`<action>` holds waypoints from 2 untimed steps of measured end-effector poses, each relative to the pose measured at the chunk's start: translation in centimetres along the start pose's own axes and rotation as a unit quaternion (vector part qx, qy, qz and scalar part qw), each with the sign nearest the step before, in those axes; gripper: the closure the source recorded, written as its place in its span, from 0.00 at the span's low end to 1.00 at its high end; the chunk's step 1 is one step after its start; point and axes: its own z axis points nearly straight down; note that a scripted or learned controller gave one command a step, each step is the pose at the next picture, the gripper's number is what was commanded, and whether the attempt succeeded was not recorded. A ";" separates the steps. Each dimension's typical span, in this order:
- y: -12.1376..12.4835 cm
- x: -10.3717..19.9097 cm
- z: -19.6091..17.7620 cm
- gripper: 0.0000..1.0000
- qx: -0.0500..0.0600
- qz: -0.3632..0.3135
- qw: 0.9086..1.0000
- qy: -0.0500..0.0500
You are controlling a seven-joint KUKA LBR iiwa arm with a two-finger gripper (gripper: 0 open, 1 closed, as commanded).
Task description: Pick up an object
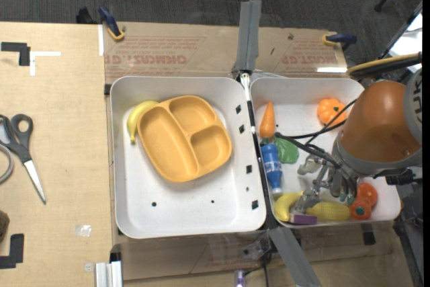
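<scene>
Gripper (316, 193) low in right bin (302, 92), directly over yellow banana (316, 210) at front wall. How far the fingers are open: cannot tell. Blue bottle (271, 167), carrot (267, 119), green piece (289, 151) to its left. Left bin (181, 222) holds orange divided plate (185, 138).

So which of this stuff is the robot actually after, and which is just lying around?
In play, right bin: gripper, banana, blue bottle, carrot, green toy, small pumpkin, red toy.

Lying about: yellow divided plate, scissors, blue clamps.
</scene>
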 end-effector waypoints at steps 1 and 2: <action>2.2 -7.8 0.1 0.00 0.000 0.027 1.000 0.003; 1.6 -1.4 0.2 0.00 0.001 0.061 0.998 0.004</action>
